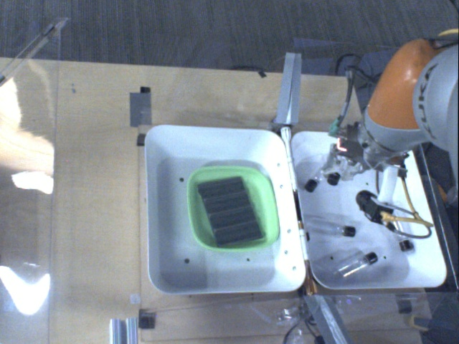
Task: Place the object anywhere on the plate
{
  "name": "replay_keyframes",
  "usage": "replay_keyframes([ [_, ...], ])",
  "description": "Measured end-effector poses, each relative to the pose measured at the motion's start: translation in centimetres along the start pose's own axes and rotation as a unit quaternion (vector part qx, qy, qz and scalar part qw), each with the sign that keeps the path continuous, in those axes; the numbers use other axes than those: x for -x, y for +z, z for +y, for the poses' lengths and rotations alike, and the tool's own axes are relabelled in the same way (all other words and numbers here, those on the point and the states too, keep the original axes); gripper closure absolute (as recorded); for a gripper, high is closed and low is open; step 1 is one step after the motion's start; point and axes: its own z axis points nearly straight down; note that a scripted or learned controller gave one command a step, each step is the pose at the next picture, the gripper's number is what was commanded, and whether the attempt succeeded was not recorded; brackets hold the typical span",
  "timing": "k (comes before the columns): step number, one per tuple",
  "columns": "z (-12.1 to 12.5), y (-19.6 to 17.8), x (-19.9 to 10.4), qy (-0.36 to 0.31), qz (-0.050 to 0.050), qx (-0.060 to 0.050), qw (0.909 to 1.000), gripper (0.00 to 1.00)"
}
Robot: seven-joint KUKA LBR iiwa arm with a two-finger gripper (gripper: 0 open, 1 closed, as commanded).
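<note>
The arm (423, 92) is grey with a broad, rounded orange band above the wrist. Below it sits pale metal hardware — a small red light glows there. Yellow cables (409, 221) loop beside it.

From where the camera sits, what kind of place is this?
Probably a robotics lab or test cell: a wooden bench bears two shallow white bins, one holding a green square plate, the other clear tubes with black caps, under a grey-and-orange robot arm.

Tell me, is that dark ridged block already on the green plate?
Yes. The dark ridged block lies flat inside the green plate in the left bin, with green rim showing all around it.
</note>
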Motion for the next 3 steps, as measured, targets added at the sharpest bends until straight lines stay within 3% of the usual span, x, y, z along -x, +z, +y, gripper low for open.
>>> replay_keyframes([
  [1, -3.6, 0.9, -6.5, -0.036, 0.0, -0.002, 0.9994, 1.0],
  [2, -3.6, 0.9, -6.4, -0.035, 0.0, -0.002, 0.9994, 0.0],
  [3, -0.7, -1.4, 0.5, -0.066, -0.001, 0.0, 0.9978, 0.0],
])
